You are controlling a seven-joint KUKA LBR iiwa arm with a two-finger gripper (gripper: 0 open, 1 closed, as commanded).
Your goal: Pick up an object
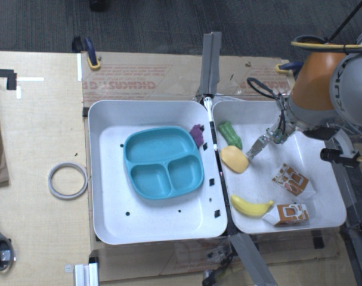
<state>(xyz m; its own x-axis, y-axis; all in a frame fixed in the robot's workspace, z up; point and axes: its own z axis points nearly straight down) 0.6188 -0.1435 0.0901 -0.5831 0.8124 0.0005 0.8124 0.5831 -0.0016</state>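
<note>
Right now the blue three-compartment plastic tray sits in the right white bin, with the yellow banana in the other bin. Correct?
Not quite. The camera view shows the blue three-compartment plastic tray in the left white bin, not the right one. The yellow banana does lie in the other bin, the right white bin.

Faint red print on the cardboard sheet (139, 76) seems unreadable.

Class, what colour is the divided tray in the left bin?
Light blue divided tray; the camera view shows it clearly.
</note>
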